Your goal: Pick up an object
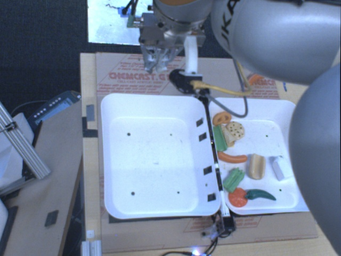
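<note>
My gripper (pixel 155 64) hangs high above the bench, over the cardboard behind the far edge of the left bin (pixel 154 101). Its fingers point down close together with nothing between them. The right bin (pixel 277 112) holds several toy foods: a pretzel (pixel 221 118), a tan cookie (pixel 233 132), a green bean pod (pixel 219 138), an orange sausage (pixel 232 157), a bread roll (pixel 257 166), a grey block (pixel 277 168), a green vegetable (pixel 233 179), a red tomato (pixel 237 197) and a dark green pepper (pixel 260 194).
The grey arm fills the upper right and hides the right bin's far right corner. A cardboard sheet (pixel 122 74) lies under both bins. Grey equipment (pixel 21 143) stands off the bench at the left.
</note>
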Motion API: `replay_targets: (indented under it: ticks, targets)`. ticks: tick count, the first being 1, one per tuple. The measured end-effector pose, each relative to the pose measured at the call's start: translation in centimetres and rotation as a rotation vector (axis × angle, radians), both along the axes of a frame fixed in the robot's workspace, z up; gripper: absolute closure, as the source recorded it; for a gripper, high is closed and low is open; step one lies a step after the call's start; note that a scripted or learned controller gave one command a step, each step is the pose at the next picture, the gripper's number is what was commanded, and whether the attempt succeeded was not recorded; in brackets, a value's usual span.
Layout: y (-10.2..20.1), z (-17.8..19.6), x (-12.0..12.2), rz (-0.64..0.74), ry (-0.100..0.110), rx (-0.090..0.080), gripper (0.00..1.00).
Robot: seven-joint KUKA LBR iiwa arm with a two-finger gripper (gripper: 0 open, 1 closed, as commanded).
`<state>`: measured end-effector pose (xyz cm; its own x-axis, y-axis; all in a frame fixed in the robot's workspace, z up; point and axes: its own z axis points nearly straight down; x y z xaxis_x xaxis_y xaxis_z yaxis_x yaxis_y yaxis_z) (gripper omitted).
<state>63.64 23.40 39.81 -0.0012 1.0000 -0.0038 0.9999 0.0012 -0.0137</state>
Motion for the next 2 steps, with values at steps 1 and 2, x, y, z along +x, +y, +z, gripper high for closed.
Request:
replay_targets:
  ticks: [1,2]
  targets:
    - [0.0,14.6,1.8,0.004,-0.03,0.009,1.0]
    - [0.0,-5.2,3.0,0.0,-0.003,0.0,1.0]
